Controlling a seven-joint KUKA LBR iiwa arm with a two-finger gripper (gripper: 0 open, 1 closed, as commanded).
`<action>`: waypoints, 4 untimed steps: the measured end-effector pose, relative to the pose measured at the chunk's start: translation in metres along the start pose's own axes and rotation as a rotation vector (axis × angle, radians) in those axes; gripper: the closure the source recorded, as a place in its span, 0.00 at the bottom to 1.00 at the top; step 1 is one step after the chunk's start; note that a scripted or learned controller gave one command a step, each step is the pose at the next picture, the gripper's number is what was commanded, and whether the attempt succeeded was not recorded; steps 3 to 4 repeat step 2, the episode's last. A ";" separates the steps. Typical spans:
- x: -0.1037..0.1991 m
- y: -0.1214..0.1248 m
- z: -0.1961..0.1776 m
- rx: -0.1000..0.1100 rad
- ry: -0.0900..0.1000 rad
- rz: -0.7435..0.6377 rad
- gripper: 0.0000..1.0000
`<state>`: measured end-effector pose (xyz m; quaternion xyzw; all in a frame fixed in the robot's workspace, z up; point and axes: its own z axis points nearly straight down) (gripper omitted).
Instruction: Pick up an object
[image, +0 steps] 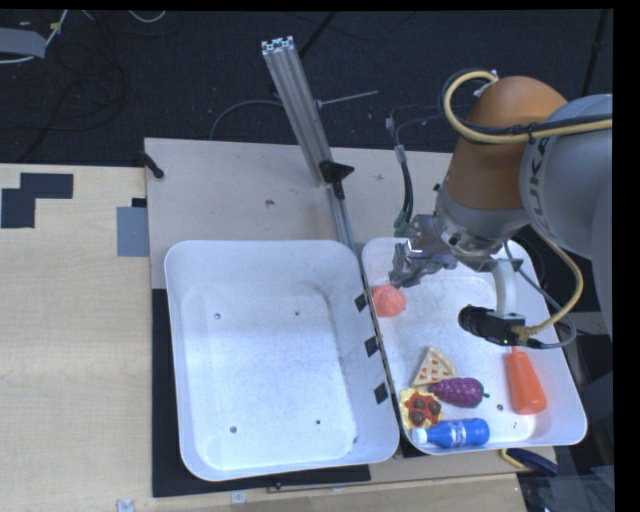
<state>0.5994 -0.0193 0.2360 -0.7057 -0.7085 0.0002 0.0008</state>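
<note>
Claw (405, 268) hangs low over the right-hand shallow white bin (560, 425), just above a small round salmon-pink ball (389, 300) lying near that bin's left wall; whether its fingers stand apart or together, cannot tell. Step looks like the approach to a grasp, nothing lifted yet. Next move likely calls for a straight drop centred on the ball, minding the wall. Orange carrot-shaped toy (524, 381), purple grape cluster (459, 391), blue bottle (455, 434) lie well apart.
</note>
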 end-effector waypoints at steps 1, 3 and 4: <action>0.053 0.004 0.012 0.000 0.000 0.001 1.00; 0.099 -0.005 0.014 0.000 0.000 0.001 1.00; 0.099 -0.005 0.014 0.000 0.000 0.001 1.00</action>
